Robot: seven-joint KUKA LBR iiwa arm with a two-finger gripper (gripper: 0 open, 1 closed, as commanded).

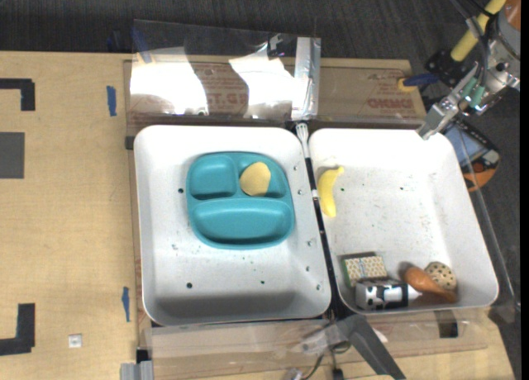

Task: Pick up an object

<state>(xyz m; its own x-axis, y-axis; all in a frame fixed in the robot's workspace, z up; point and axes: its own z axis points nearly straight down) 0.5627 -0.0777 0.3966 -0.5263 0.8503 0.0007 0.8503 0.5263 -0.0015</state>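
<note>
The left bin [165, 287] carries a teal divided plate [240, 209], smooth moulded plastic, with a rounded yellow piece [254, 178] sitting in its far right compartment. The right bin [413, 197] is lightly speckled; a small curved banana [330, 190] lies against its left wall, and along the near wall sit a flat waffle-like square [364, 268], a dark cylinder [383, 294] and a brown-orange spotted piece [431, 278], crowded close together. The gripper [436, 120] hangs off the right bin's far right corner, holding nothing; its fingers are too small to judge apart or together. To my eye the banana, standing alone, is the cleaner target: come straight down, straddling its narrow width.
</note>
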